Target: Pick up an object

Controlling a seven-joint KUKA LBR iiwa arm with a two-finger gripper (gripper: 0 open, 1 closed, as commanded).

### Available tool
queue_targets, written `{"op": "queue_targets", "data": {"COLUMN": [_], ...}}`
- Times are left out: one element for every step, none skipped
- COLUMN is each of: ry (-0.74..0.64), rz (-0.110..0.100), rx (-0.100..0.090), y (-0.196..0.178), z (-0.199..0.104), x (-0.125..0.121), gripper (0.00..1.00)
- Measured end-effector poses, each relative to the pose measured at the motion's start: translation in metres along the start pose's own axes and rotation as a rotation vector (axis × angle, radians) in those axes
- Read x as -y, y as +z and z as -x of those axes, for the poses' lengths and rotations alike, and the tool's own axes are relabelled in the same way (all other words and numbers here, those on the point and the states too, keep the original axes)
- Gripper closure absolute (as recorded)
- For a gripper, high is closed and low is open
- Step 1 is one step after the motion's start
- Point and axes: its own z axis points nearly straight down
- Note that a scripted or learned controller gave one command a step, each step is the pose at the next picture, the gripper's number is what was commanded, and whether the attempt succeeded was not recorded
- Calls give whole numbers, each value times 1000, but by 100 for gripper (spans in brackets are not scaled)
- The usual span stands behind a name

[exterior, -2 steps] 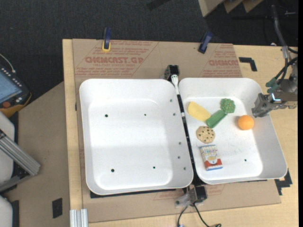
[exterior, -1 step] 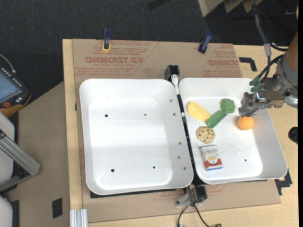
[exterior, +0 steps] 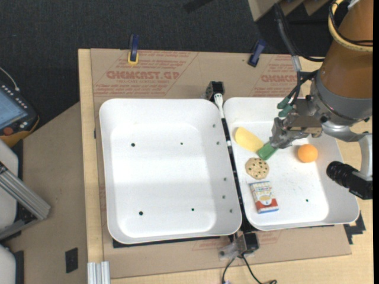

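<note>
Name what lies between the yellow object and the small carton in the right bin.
In the camera view, a round cookie lies between the yellow object and the small carton, on the right bin's white floor.

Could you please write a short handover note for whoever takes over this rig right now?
Gripper: low over the right bin, by the green object; grasp unconfirmed.
Right bin: yellow object, cookie, orange ball, small box.
Left bin: holds no objects.
Done: approach only, by the look of it.
Left: secure one object and lift it.
</note>
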Motion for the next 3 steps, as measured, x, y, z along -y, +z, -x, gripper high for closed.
{"op": "queue_targets", "data": {"ry": [6,5,4], "rz": [4,6,8], "rx": [2,2,3], "y": [-11,-21,-31], "z": [3,3,3], "x": [-1,-1,-2], "gripper": [100,100,100]}}
